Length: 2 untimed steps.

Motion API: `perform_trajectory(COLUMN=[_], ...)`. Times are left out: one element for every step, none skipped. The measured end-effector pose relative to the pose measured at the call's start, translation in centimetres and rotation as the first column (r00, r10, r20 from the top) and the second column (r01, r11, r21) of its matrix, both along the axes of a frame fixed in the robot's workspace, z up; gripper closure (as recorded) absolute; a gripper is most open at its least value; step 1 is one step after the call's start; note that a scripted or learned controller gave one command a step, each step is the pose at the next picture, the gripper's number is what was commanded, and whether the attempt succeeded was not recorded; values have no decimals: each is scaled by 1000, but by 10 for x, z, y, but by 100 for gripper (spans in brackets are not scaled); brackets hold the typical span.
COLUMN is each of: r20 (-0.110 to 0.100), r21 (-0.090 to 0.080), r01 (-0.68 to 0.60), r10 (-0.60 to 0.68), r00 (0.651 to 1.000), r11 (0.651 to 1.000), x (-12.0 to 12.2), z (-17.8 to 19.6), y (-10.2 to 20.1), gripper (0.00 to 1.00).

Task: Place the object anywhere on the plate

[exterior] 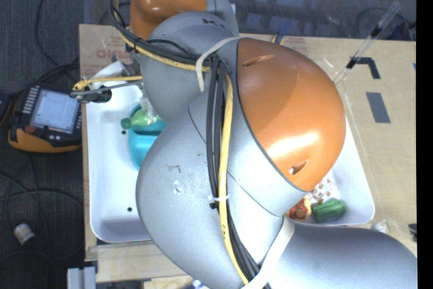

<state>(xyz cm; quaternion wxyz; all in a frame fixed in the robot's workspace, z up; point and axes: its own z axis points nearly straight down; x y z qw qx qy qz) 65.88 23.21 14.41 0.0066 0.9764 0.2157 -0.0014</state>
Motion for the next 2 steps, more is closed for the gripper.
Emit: perform_trajectory(r20=[14,9], r21=[10,18], r01=[-143,-145], r10=[143,145], r00=[990,989], r11=[990,989], x=[4,3], z=[-22,-20], y=[3,7], gripper=[100,0])
